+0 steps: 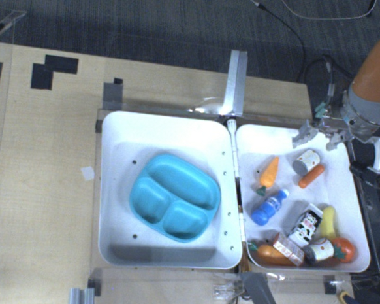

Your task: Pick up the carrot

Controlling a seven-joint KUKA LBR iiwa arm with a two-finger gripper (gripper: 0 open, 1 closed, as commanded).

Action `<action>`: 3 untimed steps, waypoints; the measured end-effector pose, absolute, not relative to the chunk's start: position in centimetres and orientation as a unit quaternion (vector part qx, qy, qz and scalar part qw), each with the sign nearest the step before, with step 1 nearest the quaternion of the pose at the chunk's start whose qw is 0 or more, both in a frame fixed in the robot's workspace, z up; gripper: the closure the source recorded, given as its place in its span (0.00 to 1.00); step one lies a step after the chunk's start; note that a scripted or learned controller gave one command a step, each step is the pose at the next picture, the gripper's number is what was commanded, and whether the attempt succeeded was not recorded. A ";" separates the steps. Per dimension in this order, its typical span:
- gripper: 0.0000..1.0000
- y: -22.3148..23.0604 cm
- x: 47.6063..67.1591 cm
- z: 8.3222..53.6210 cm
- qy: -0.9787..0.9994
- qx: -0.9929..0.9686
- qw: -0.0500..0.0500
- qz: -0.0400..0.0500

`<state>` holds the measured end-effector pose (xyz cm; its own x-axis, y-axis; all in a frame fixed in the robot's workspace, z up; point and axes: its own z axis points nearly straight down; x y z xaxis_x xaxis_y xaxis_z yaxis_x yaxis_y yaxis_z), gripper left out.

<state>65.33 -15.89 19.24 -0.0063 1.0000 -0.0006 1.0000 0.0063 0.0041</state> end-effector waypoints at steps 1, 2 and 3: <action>0.00 -9.9 63.0 10.0 0.754 0.657 0.001 0.001; 1.00 -9.8 63.3 11.3 0.754 0.657 0.004 0.004; 1.00 -6.6 67.1 19.8 0.732 0.681 0.003 0.003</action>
